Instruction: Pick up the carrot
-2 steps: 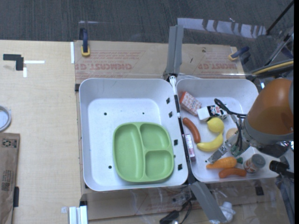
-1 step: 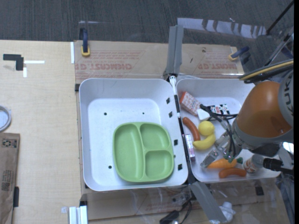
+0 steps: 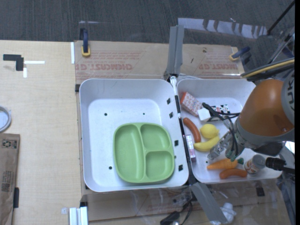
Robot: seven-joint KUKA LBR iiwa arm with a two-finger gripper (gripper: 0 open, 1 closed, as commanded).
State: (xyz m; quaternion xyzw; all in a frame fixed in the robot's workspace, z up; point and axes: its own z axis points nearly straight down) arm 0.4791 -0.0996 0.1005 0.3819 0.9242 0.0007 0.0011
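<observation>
Clear plastic sheeting [image 3: 154, 205] and a grey bracket [image 3: 208, 205] lie along the near edge of the worktop [image 3: 37, 88], just below the two white bins. Light wood-grain worktop surface extends to the left, carrying a brown paper bag [image 3: 8, 172], a roll of tape [image 3: 2, 120] and black-and-white corner markers [image 3: 16, 61]. A cardboard sheet [image 3: 126, 60] with red print lies behind the bins, held by blue-and-yellow clamps [image 3: 84, 43]. Dark grey carpet [image 3: 117, 8] covers the floor beyond.

Left bin [image 3: 93, 97]: holds a green three-compartment plate [image 3: 143, 153].

Right bin [image 3: 201, 172]: holds a red-and-white packet [image 3: 190, 103], a sausage [image 3: 192, 129], a lemon [image 3: 210, 130], a banana [image 3: 206, 145], the carrot [image 3: 222, 164] and a second orange-red piece [image 3: 233, 174]. The carrot lies near the front wall, between the banana and the orange-red piece.

Arm: the orange band [image 3: 269, 111] sits over the right bin. The hand [image 3: 229, 146] points down just above the carrot's right end; whether it is wide or narrow cannot be told, and no contact with the carrot can be confirmed.
</observation>
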